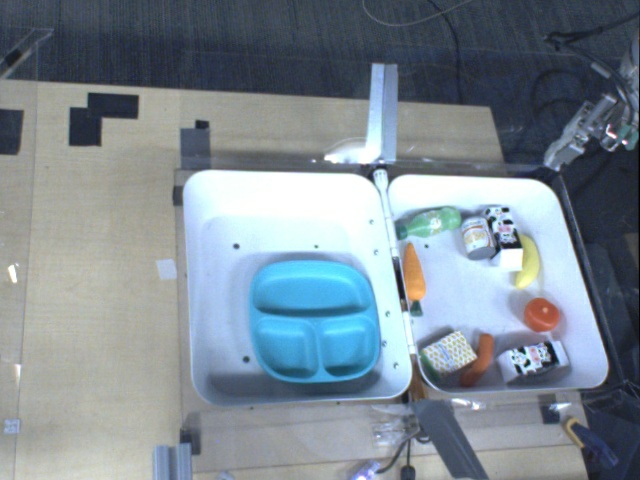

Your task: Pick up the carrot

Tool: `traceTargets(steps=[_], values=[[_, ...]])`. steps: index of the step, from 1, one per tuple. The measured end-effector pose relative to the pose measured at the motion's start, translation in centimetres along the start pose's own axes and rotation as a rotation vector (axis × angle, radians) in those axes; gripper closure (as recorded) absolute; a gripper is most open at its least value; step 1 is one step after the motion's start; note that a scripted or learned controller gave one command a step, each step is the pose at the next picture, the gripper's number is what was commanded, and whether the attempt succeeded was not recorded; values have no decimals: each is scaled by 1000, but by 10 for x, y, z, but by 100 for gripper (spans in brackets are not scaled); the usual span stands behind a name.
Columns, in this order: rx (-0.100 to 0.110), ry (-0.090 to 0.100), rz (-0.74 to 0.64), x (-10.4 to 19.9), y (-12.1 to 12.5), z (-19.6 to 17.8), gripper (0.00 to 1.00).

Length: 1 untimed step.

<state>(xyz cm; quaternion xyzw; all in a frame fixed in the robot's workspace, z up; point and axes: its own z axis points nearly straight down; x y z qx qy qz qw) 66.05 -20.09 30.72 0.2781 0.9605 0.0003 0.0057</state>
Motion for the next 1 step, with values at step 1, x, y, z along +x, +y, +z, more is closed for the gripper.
traceTargets(steps=[1], values=[[0,-1,-64,-1,-4,-15,100]])
